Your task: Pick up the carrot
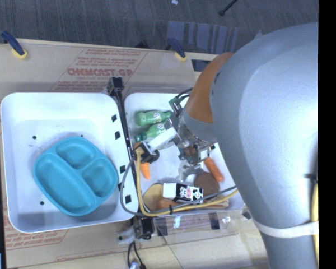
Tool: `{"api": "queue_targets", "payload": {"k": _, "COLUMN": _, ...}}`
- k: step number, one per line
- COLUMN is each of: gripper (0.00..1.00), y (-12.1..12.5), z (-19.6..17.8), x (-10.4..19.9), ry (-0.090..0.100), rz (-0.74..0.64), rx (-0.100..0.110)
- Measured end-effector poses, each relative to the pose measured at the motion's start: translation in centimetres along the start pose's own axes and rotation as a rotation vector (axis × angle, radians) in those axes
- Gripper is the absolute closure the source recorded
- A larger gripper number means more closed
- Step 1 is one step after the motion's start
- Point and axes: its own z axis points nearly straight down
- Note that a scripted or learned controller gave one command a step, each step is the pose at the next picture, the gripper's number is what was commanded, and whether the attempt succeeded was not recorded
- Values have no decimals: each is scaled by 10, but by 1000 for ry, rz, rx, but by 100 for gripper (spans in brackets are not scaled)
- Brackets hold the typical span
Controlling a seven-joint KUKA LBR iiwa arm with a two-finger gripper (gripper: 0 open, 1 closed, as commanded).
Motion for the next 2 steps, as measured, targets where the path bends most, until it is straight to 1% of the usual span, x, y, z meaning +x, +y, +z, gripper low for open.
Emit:
{"api": "queue_targets", "payload": {"k": 1, "gripper": 0, "y": -11, "z": 1, "x": -39, "ry": 1, "rz": 110, "rx": -1}}
{"api": "queue_targets", "payload": {"k": 2, "gripper": 0, "y": -22, "z": -1, "x": 24, "ry": 6, "rz": 115, "rx": 0}}
